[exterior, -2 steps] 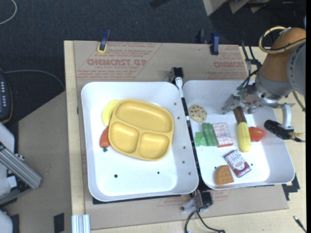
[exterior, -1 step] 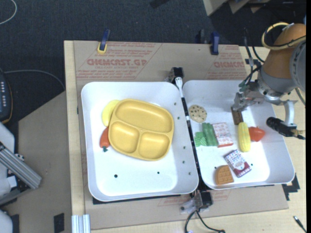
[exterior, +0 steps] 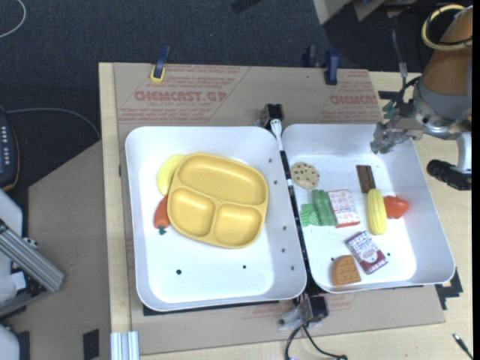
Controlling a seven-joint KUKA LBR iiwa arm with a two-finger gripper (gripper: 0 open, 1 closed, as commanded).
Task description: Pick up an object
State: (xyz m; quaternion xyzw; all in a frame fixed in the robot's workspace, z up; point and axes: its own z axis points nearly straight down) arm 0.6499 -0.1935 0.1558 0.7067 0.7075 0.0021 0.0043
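Note:
The right bin (exterior: 420, 265) holds several small items: a round cookie (exterior: 305, 175), a brown chocolate bar (exterior: 365, 177), a green leafy piece (exterior: 319, 209), a white-and-red packet (exterior: 343, 206), a yellow corn cob (exterior: 376, 211), a red tomato-like piece (exterior: 397, 206), a red wrapped packet (exterior: 367, 250) and a brown cracker (exterior: 346, 270). My gripper (exterior: 390, 133) hangs over the bin's far right corner, above and right of the chocolate bar. Nothing shows between its fingers.
The left bin (exterior: 146, 261) carries a yellow divided tray (exterior: 217, 199) lying over a yellow piece (exterior: 168, 172) and a red pepper (exterior: 161, 214). A black divider (exterior: 289, 193) runs between the bins. Clamps (exterior: 159, 66) stand at the board's far edge.

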